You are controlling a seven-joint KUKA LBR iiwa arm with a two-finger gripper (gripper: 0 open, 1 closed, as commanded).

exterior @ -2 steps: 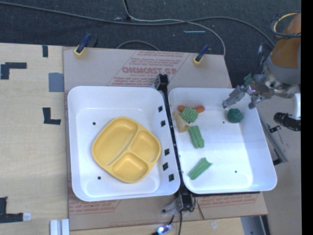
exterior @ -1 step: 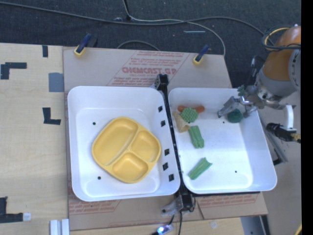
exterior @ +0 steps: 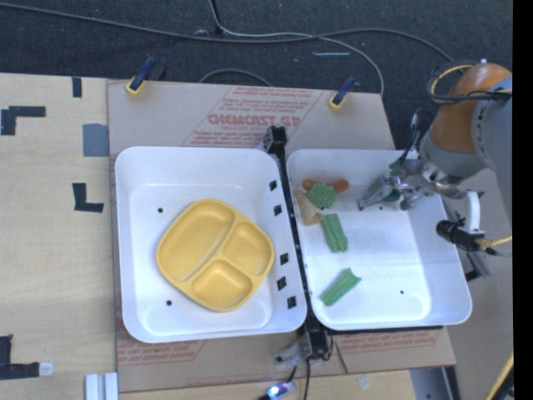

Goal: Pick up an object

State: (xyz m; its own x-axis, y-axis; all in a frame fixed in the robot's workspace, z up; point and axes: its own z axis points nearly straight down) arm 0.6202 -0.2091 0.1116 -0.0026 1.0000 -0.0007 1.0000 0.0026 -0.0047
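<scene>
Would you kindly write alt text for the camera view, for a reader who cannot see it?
A grey robot arm reaches in from the right, its gripper over the right bin, which holds a broccoli floret, a carrot and two green vegetable pieces. The left bin holds a yellow divided plate.

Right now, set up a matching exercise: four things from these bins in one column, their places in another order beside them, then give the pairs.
Things:
1. yellow divided plate
2. broccoli floret
3. flat green piece
4. end effector

Places:
A. lowest in the right bin, near its middle
B. over the right bin's upper right part
C. middle of the left bin
D. right bin's upper left, near the divider

Pairs: 1-C, 2-D, 3-A, 4-B
</scene>
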